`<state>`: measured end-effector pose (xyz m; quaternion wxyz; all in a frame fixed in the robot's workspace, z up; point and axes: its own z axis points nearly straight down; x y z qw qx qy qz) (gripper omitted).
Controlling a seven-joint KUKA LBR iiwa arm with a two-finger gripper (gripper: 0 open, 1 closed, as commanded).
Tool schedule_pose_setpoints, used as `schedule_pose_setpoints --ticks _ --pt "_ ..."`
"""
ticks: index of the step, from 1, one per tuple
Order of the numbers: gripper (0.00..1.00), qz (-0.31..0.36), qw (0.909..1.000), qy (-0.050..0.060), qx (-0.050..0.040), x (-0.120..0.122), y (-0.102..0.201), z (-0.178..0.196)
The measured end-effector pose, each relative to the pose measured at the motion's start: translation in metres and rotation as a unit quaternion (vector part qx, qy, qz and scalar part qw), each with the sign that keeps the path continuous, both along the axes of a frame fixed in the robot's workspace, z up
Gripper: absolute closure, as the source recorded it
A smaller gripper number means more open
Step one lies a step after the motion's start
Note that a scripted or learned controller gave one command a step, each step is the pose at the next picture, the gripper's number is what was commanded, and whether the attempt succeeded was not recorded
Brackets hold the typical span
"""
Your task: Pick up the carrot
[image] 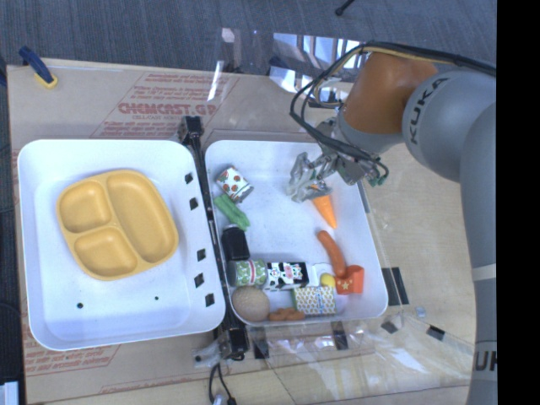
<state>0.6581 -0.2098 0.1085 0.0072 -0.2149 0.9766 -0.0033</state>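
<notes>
Along the near edge of the right bin a row of small things lies packed together: a tan ball, a patterned block, a black-and-white carton, a green patterned can and a red cup, with a long orange sausage slanting away from the cup. Just left of these a black block rests against the bin's left wall, and beyond it lie a green pod and a small spotted can. The left bin bears a yellow divided plate set towards its far left. The carrot lies in the right half of the right bin, past the middle towards the far side, its point aimed at the near edge and its broad end towards the far wall. The gripper hangs low over that broad end, reaching down and leftward, with its metal fingers just at the carrot's top left; whether they are released or clenched cannot be told, and the carrot lies on the bin floor rather than between them. Behind the gripper the wrist with its orange band tilts over the bin's far right corner, looped with black cables, and the thick grey arm sweeps off to the right.
</notes>
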Motion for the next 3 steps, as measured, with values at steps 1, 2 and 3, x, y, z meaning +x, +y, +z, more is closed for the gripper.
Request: schedule_pose_setpoints --ticks 1,2,3 --pt "1.0 -0.07 0.9976 0.003 0.0011 -0.02 -0.001 0.059" --pt "1.0 0.135 0.9908 0.009 0.0016 -0.072 0.001 -0.017" --pt "1.0 -0.025 0.9997 0.004 0.0012 -0.103 0.038 0.076"
